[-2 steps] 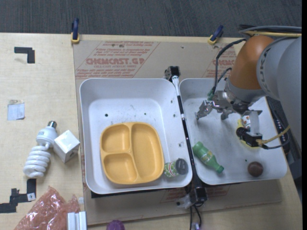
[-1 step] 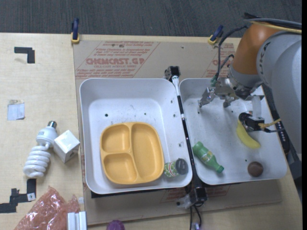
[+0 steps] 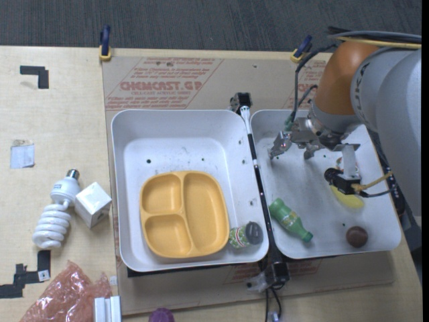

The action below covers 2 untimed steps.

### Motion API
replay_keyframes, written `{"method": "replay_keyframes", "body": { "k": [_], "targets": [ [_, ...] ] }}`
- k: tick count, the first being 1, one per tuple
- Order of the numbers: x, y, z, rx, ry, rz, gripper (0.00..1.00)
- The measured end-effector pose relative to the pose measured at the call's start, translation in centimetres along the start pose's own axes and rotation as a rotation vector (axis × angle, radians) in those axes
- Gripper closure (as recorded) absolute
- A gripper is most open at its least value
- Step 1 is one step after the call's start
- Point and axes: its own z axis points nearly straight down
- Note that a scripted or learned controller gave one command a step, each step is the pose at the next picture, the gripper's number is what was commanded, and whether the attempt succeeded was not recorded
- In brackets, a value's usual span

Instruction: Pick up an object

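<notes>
My gripper (image 3: 293, 150) hangs over the far left part of the right bin (image 3: 375, 243), open with nothing between its two fingers (image 3: 276, 148). A green bottle (image 3: 290, 220) lies on its side in that bin, nearer the front and well apart from the gripper. To the gripper's right, a yellow banana-like object (image 3: 349, 198) lies by the right wall. A brown ball (image 3: 356, 235) rests in the bin's front right corner.
The left bin (image 3: 127, 139) holds a yellow divided plate (image 3: 184, 213) and a small green-and-grey object (image 3: 244, 235) in its front right corner. On the bench to the left lie a spiral light bulb (image 3: 55, 213), a white cube (image 3: 92, 203) and a red mesh bag (image 3: 67, 294).
</notes>
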Motion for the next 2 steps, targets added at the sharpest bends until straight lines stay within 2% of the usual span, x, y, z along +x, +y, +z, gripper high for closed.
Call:
{"method": "replay_keyframes", "body": {
  "k": [1, 2],
  "targets": [
    [-2.9, -7.4, 0.0, 0.000, 0.000, 0.004, 0.00],
    [-6.4, 2.3, 0.0, -0.001, -0.001, -0.001, 0.00]
  ]
}}
